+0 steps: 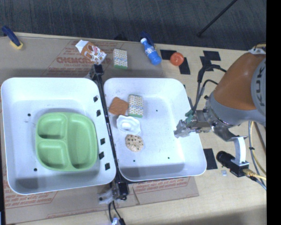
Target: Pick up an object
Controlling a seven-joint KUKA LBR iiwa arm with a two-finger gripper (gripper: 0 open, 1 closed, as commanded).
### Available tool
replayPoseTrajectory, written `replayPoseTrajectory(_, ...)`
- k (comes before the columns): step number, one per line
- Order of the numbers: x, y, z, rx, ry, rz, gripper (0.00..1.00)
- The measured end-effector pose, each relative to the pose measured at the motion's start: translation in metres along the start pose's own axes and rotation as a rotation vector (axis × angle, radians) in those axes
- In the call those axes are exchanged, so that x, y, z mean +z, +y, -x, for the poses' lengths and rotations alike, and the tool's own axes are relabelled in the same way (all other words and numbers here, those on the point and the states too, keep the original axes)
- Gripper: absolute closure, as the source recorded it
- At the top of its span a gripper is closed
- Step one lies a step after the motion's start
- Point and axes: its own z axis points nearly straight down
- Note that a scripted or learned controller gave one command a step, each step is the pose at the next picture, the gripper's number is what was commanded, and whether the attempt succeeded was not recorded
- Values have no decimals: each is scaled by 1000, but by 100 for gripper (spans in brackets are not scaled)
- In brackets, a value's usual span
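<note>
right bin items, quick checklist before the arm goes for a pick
1. Targets in the right bin: cookie, white cup, brown piece, green packet: ok.
2. Gripper over the right bin's right edge, away from the items: ok.
3. Holding anything: cannot tell.
4. Cookie apart from its neighbours: ok.
5. Packet and brown piece apart: not ok, touching.
6. Green tray sits in the left bin: ok.
</note>
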Motion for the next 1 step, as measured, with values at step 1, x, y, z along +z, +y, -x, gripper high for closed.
replayPoseTrajectory(1, 13, 1, -13, -3, 0, 1, 100)
